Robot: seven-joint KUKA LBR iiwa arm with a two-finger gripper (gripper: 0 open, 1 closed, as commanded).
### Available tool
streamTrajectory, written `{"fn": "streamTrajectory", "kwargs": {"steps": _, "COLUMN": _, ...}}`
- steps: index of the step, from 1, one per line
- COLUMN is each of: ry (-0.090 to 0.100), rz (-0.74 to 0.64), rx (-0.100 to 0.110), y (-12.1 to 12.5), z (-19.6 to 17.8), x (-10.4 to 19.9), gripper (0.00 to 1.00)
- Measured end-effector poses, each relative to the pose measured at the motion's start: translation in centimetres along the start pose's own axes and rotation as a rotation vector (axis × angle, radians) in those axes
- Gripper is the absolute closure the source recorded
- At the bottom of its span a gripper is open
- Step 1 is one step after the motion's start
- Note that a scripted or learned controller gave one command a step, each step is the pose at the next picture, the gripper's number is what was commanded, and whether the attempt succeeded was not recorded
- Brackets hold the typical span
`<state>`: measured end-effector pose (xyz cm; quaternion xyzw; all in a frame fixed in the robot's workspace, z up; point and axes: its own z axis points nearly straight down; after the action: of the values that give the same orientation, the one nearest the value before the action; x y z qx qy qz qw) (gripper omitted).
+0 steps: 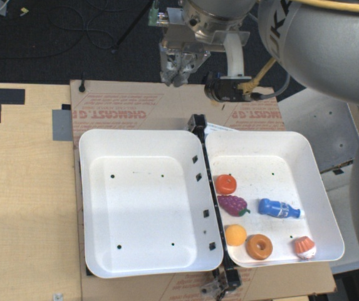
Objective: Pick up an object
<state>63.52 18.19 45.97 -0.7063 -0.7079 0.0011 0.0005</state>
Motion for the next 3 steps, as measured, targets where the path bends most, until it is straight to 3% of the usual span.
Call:
{"fn": "streamTrajectory", "kwargs": {"steps": 1, "ry": -0.001, "rz": 0.003, "rx": 0.003, "y": 0.3, "z": 1.6, "x": -2.6, "gripper": 1.0}}
{"fn": "streamTrajectory", "kwargs": {"steps": 3, "ry": 0.0, "rz": 0.003, "rx": 0.002, "y": 0.9, "z": 0.4, "x": -6.8, "gripper": 1.0}}
